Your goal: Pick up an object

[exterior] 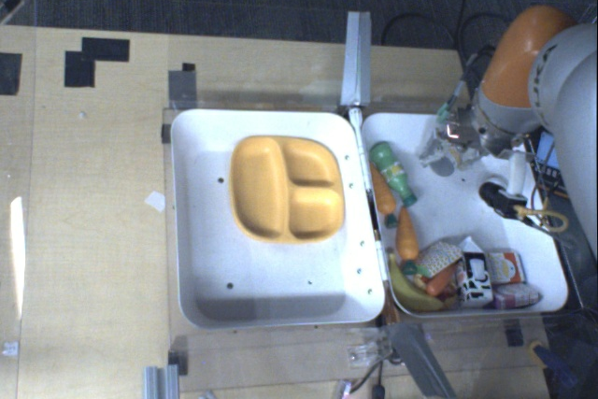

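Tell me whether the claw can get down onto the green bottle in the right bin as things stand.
Probably yes. The green bottle lies on top near the right bin's left wall, nothing over it, and the claw hovers close by; that wall may crowd one side.

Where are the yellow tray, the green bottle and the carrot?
Yellow tray point(285, 187): camera view, on the ridge between its compartments.
Green bottle point(392, 171): camera view, on the middle of its body.
Carrot point(406, 235): camera view, on its thick orange middle.
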You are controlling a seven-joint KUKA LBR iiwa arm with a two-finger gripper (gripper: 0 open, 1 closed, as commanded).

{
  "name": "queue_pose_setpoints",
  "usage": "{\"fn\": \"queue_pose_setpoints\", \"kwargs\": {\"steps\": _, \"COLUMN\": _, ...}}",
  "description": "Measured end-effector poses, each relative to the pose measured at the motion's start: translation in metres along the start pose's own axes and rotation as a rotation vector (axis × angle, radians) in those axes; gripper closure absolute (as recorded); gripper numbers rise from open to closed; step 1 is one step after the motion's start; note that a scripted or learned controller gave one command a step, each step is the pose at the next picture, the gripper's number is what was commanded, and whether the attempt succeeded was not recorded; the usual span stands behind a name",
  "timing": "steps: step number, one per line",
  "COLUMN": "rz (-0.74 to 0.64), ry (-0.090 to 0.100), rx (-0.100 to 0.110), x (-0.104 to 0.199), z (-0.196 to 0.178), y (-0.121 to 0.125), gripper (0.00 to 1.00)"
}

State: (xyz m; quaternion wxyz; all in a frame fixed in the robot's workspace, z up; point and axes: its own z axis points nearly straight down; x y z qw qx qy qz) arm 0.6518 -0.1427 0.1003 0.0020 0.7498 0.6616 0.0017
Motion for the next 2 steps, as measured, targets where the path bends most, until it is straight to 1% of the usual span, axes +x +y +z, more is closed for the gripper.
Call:
{"fn": "queue_pose_setpoints", "kwargs": {"steps": 1, "rz": 0.168, "ry": -0.006, "rx": 0.013, "x": 0.019, "z": 0.011, "y": 0.002, "gripper": 1.00}}
{"fn": "queue_pose_setpoints", "kwargs": {"steps": 2, "rz": 0.134, "ry": 0.002, "rx": -0.001, "x": 0.079, "z": -0.109, "y": -0.032, "gripper": 1.00}}
